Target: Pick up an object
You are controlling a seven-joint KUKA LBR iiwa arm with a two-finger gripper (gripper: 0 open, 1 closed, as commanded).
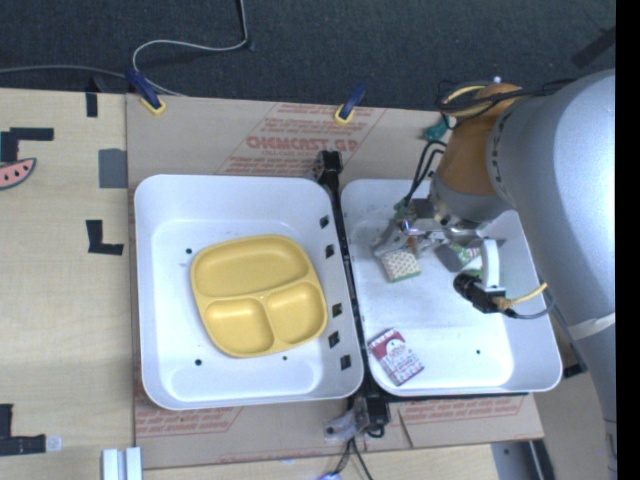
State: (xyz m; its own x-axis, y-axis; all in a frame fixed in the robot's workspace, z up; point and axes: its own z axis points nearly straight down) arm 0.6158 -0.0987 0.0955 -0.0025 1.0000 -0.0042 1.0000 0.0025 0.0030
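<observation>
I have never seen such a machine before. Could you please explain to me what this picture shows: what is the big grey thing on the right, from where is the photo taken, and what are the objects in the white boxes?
The camera looks down at a slant on a bench. The big grey shape is a robot arm with an orange band, reaching in from the right. At its end is a gripper, lowered into the right bin.

The left bin holds a yellow divided plate. The right bin holds a small patterned block, just beneath the gripper, and a red and white packet near the front.

I cannot tell whether it holds anything; the block appears to lie on the bin floor.
</observation>
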